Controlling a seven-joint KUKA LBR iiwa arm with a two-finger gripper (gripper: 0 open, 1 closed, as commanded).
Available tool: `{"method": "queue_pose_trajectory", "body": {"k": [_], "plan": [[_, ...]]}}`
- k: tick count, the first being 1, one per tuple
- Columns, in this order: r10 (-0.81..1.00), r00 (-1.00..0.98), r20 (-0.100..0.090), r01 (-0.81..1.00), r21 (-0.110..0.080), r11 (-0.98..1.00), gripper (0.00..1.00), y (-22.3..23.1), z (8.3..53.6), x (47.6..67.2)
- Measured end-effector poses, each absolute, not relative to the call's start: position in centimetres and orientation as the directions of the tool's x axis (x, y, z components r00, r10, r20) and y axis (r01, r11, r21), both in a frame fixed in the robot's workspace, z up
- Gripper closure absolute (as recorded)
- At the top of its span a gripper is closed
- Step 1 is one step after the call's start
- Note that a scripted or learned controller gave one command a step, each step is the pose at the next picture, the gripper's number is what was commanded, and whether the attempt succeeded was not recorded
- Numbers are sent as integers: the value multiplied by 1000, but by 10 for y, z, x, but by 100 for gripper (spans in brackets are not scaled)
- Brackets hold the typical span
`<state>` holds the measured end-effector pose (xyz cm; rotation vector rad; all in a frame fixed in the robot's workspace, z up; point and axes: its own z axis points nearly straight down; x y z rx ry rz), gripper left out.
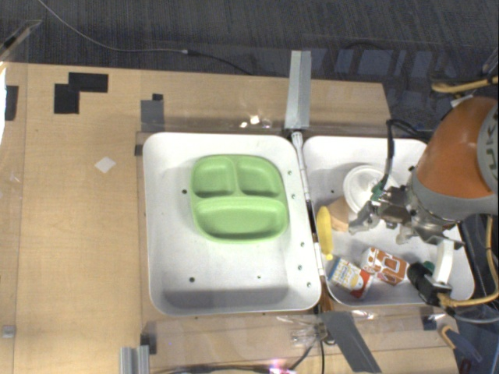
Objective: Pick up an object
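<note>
Gripper (pixel 366 215) fingers hang low over the middle of the right bin (pixel 327 150), pointing toward the view's left; whether they are spread or closed I cannot tell, and nothing can be seen caught between them. Just left of the gripper, and close enough that touching cannot be ruled out, lies one tan rounded object (pixel 340 216), and just above it sits one white round cup (pixel 361 185), seen from above. One yellow banana-like piece (pixel 324 233) lies lengthwise along the bin's left wall. Nearer the front of that bin are two small cartons: one with blue, white and red print (pixel 348 276) near the front left corner, and one orange and white (pixel 387 265) just to its right, below the wrist. That makes five loose objects in the right bin. The arm (pixel 460 162), grey with its orange band, comes in from the right and covers much of the bin's right side. The left bin (pixel 168 232) holds a single thing, one green divided tray (pixel 238 195) with three compartments, lying flat near the middle. Both bins sit side by side on the wooden bench (pixel 70 232), their inner walls touching.
</note>
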<state>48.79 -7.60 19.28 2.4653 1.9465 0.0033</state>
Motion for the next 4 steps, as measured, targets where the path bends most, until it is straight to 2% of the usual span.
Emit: {"method": "queue_pose_trajectory", "body": {"k": [2,3,4], "plan": [[969,249,1,969,2,-249,0,-68,184,488],[961,276,3,961,12,-276,0,-109,89,495],[986,169,0,985,12,-169,0,-150,89,490]]}}
